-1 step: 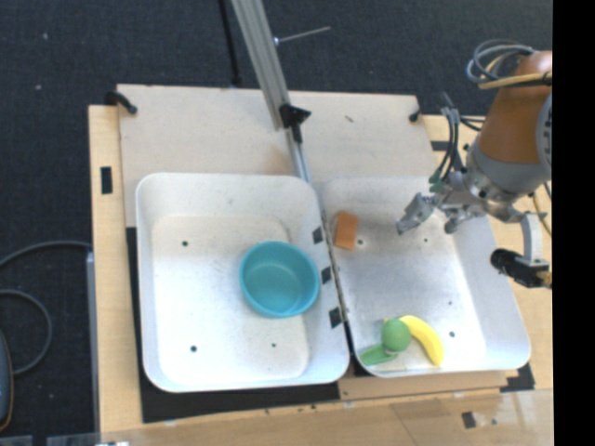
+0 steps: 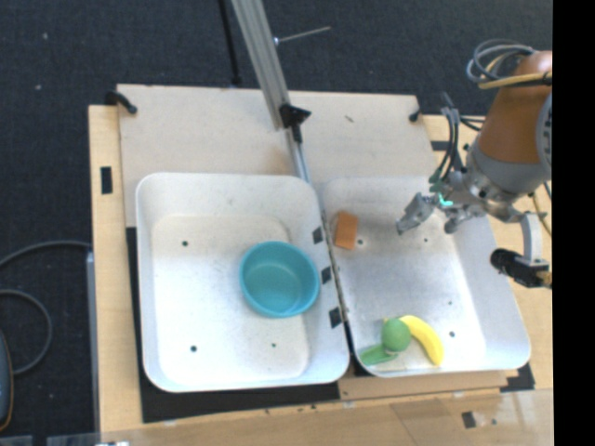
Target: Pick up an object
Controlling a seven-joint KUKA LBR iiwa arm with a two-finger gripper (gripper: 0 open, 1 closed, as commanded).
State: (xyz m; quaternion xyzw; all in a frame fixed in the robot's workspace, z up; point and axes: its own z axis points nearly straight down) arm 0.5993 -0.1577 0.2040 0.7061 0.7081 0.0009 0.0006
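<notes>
Grey and orange, the arm (image 2: 509, 128) reaches in from the right and bends down over the upper part of the right bin (image 2: 483, 286), its wrist tilted toward the left. The pincer (image 2: 432, 214) hangs above the bin floor with its two fingers apart and nothing between them. One small orange block (image 2: 345, 230) lies near the bin's left wall, to the left of the pincer and apart from it. One yellow banana (image 2: 426, 338) and one green pear-like fruit (image 2: 394, 336) lie touching at the bin's lower edge, well apart from the pincer. One blue bowl (image 2: 279, 279) sits upright in the left bin (image 2: 177, 342). Two white bins rest side by side on the wooden surface (image 2: 186, 128).
</notes>
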